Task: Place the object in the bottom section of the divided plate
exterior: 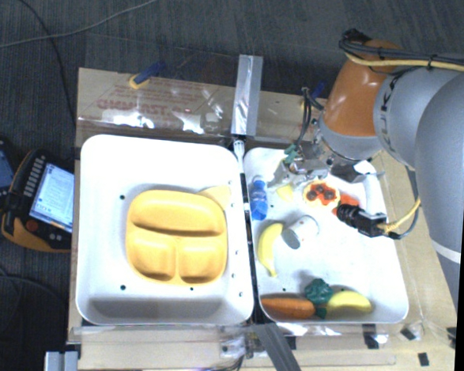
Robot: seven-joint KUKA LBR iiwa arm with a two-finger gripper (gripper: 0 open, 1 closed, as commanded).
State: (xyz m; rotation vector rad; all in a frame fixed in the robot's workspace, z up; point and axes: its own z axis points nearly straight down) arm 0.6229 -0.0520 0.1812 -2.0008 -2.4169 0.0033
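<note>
A yellow divided plate (177, 236) lies in the left white bin (94, 234), with one wide section at the far side and two small sections at the near side; all sections look bare. My gripper (294, 166) hangs over the far end of the right bin (385, 263), below the orange wrist band. It sits just above a small yellow piece (285, 192), between a blue bottle (257, 197) and an orange toy (323, 193). Nothing is visibly held between the fingers.
The right bin also holds a banana (268, 247), a white cup (299, 229), a carrot (288, 306), a green item (317, 291) and a yellow fruit (349, 302). A pale wedge (218, 194) lies beside the plate. A teach pendant (41, 199) sits left of the bench.
</note>
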